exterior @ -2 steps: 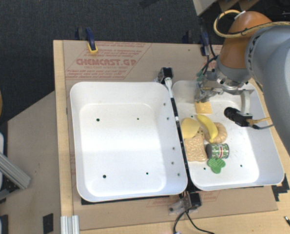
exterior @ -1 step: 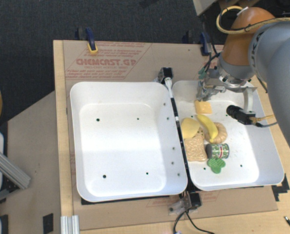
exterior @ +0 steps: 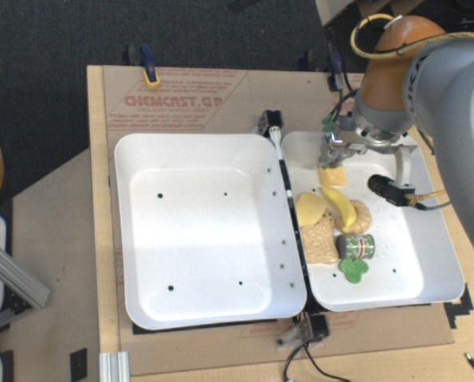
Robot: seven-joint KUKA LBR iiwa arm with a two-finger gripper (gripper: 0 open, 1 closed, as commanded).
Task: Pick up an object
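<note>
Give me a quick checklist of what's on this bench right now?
Surface: brown board bearing two white bins, left bin and right bin.
Job's things: in the right bin, a banana, yellow lump, tan slab, small can, green piece, yellow block.
Clutter: nothing seen.
Grippers: tool just above the yellow block.
Cables: black lead at the front edge.
Surroundings: dark carpet.

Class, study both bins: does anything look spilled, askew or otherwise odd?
Nothing is spilled. The toy food, including a banana and a green can, is all bunched against the right bin's left wall, beside the left bin.
</note>
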